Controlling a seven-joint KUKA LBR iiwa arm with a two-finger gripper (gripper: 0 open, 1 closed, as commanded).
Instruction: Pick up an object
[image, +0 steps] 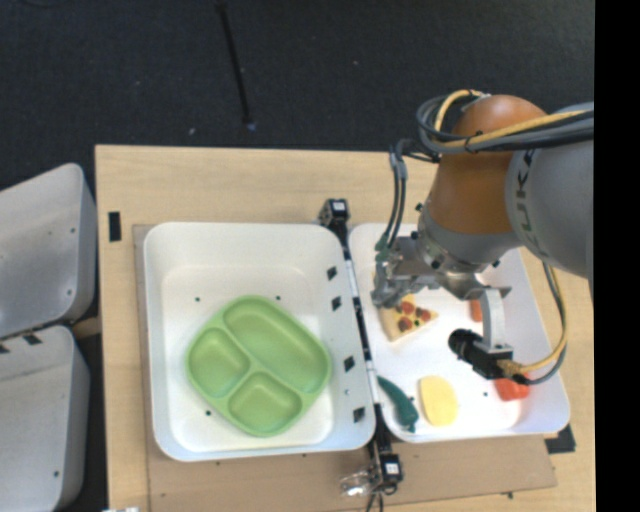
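Hand (392, 290) low in the right bin (540, 425), right of frame centre, just at the upper-left edge of the pizza slice (409, 320); cannot tell whether it is apart or together, and nothing is visibly held. Risk, as I judge it: the slice lies flat near the bin's left wall, so a descent this far off its middle may only nudge it away. The yellow piece (437, 400) and teal piece (398, 400) at lower centre-right sit apart, unlikely to interfere.
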